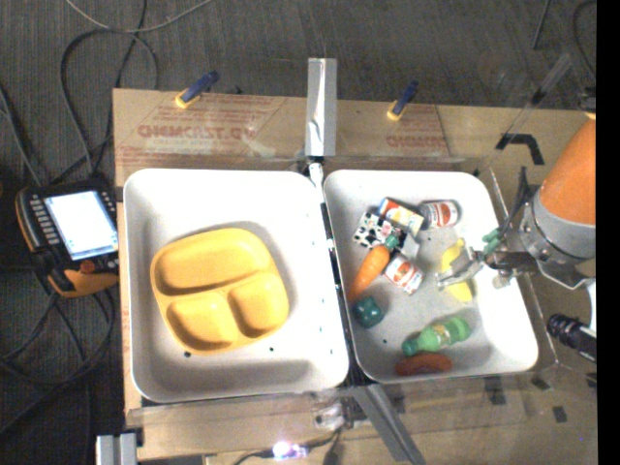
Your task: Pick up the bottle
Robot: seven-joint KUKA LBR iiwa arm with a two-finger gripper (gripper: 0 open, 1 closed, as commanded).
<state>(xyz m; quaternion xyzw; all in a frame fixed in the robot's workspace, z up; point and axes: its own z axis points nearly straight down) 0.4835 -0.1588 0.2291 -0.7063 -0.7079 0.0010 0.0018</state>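
Observation:
The bottle (438,336) is green with a yellow label. It lies on its side near the front edge of the right bin (504,352). My gripper (455,276) reaches in from the right and hovers over a yellow item (453,257) at mid-right of that bin. It is behind the bottle, a short way apart from it. Nothing shows held in it.
Around the gripper lie a carrot (369,267), two red-and-white cans (404,273) (441,212), a teal block (367,310) and a black-and-white cube (371,230). A red item (423,363) touches the bottle's front. The left bin (145,201) holds a yellow divided tray (223,287).

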